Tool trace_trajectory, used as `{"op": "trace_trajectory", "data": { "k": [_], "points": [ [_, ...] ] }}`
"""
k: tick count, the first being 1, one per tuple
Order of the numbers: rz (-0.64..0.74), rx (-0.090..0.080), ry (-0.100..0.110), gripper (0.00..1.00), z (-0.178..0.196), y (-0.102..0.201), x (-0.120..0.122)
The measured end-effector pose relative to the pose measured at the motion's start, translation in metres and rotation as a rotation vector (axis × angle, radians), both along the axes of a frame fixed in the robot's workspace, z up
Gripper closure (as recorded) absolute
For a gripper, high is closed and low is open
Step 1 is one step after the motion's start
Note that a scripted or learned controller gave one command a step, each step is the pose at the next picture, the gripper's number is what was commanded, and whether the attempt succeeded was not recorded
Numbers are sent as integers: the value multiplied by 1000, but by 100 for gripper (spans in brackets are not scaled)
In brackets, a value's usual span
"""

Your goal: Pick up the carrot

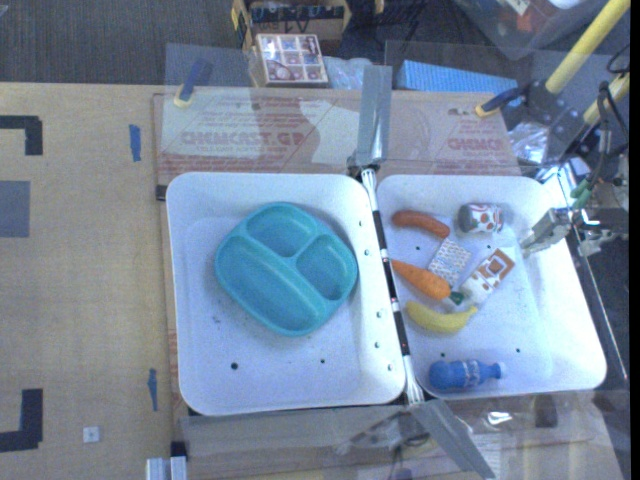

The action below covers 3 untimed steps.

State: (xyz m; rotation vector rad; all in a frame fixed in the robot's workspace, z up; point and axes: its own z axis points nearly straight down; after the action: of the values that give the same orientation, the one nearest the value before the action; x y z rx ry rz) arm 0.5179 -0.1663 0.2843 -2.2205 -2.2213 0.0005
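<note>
The carrot (421, 280) was seen lying in the right bin (560, 363), close to that bin's left wall, with its green stalk end touching or just beside the small carton (487, 274). Its long axis ran on a slant, from upper left down to lower right in the camera view. A banana (441, 316) lay just below it, and a sausage (421, 224) was set apart above it. The gripper (548, 230) was placed at the right edge of the same bin, so the carrot lay to its left and a little lower, well apart from it, with the carton and a patterned packet (450, 260) between. Nothing was seen held in it; how far it was opened could not be told. It was judged that the carrot would best be approached across its slanted axis.
</note>
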Motion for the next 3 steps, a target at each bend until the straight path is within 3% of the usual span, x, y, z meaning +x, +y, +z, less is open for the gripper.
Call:
{"op": "trace_trajectory", "data": {
  "k": [1, 2, 3],
  "points": [
    [-74, 0, -1, 0, -158, 43, -14],
    [154, -1, -2, 0, -197, 62, 3],
    [153, -2, -9, 100, -186, 63, 5]
  ]
}}
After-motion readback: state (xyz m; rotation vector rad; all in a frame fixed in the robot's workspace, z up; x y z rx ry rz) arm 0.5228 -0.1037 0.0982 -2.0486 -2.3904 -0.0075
